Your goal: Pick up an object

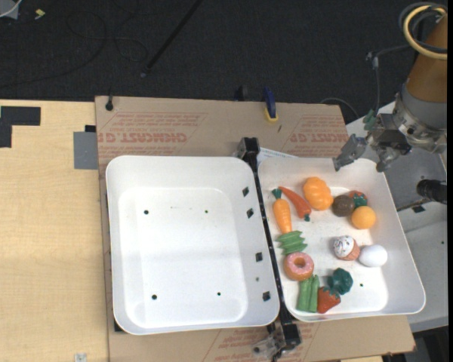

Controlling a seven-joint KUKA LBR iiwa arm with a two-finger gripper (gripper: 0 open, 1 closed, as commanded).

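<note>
Camera view: glossy round plastic toy foods (317, 193) in smooth white bin (404, 277).

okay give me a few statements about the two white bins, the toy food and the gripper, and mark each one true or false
1. All the toy food lies in the right bin. True.
2. The gripper holds the orange carrot. False: the gripper hangs above the right bin's far edge, with nothing seen between its fingers, and the carrot lies on the bin floor.
3. The pink donut lies nearer the camera than the small pumpkin. True.
4. The white egg sits in the left bin. False: it is in the right bin, beside the grey and red ball.
5. The arm reaches in from the view's left. False: it enters from the right.
</note>
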